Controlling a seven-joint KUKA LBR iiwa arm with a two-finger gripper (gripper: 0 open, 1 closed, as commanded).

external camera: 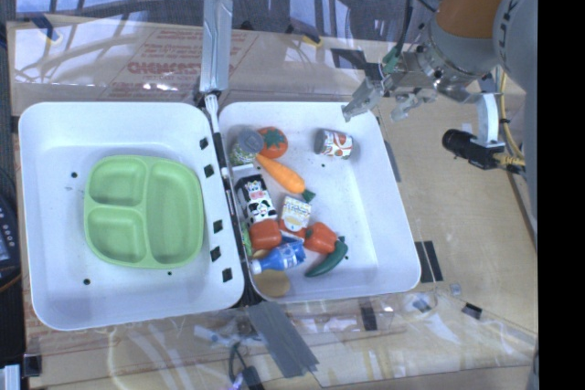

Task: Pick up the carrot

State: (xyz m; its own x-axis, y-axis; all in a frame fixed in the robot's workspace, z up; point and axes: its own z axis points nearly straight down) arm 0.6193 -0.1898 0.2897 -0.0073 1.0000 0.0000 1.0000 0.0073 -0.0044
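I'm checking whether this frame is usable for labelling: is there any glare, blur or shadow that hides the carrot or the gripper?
Camera view: the carrot is sharp and evenly lit in the right bin; the gripper looks slightly soft over the bin's top edge; bright reflections streak the clear sheet behind the bins, away from both.

Bare bin floor lies below the claw (pixel 377 103), beside a small can (pixel 334 143). Farther left, tomato (pixel 272 142) and carton (pixel 257 200) crowd the carrot (pixel 281 173).
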